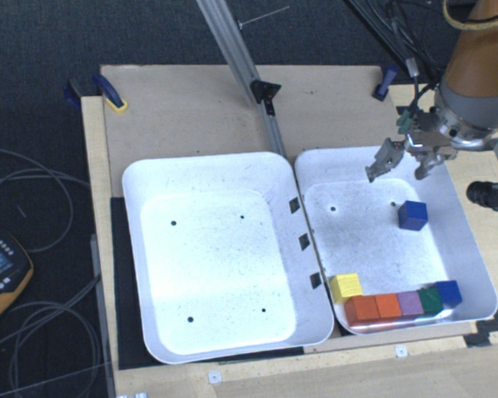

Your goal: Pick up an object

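Observation:
A blue cube (412,215) lies alone in the right bin (366,228), toward its far right side. Along that bin's near wall sits a row of cubes: yellow (346,286), red (362,308), orange (386,305), purple (408,303), green (429,299) and another blue (448,292). My gripper (404,164) hangs above the far right part of the right bin, up and slightly left of the lone blue cube. Its two fingers are spread apart with nothing between them.
The left bin (215,256) lies beside the right one, separated by a rim with black clips (304,241). A slanted metal pole (237,58) rises behind the bins. Blue clamps (110,91) sit on the bench's far edge. Cables lie on the floor at left.

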